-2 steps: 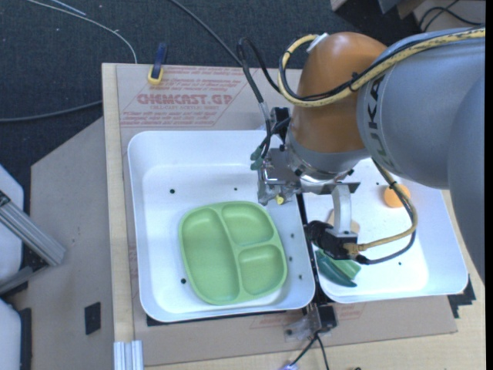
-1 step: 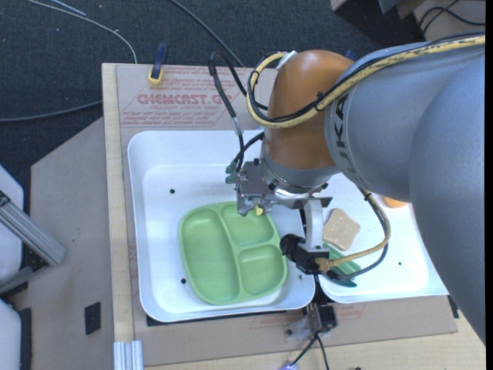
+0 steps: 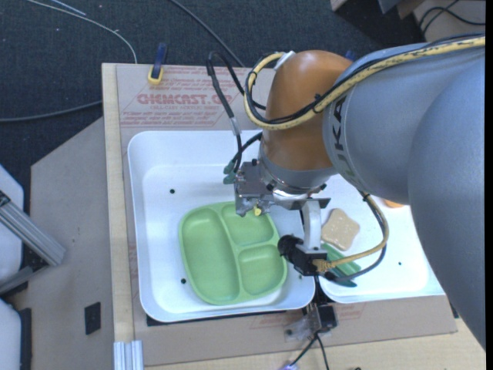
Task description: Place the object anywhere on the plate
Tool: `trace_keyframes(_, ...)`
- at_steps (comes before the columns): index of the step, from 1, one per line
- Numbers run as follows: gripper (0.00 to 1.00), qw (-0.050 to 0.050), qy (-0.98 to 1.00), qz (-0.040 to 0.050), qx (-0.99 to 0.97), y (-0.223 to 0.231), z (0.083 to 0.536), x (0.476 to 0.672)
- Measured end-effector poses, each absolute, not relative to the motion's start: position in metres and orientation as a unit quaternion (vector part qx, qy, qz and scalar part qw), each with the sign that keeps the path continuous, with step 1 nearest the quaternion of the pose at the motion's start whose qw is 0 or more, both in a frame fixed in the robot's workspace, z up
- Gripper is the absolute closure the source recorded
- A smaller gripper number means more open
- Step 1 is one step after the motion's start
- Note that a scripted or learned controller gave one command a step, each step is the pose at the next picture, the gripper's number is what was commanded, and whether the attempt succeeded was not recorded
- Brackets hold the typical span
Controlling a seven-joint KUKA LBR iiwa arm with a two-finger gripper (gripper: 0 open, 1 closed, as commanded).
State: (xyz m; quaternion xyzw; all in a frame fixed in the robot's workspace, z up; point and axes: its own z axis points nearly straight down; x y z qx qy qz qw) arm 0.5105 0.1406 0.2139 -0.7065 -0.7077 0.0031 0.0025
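Hanging over the left bin, the gripper sits at the far edge of the green divided plate; its finger state cannot be told; a tan bread-like object lies in the right bin, near its left edge.

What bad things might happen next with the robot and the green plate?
1. The gripper hangs over the far edge of the green plate. Anything let go there might land on the rim and tip into the white bin.
2. The toast-like piece lies in the other bin, partly behind the arm, so it might be missed.
3. Loose cables hang low near the plate and might snag or nudge it.
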Motion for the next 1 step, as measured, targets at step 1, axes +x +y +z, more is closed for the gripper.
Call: trace_keyframes(1,0.0,0.002,-0.707,0.0032,-0.707,0.14,0.2138,0.5106)
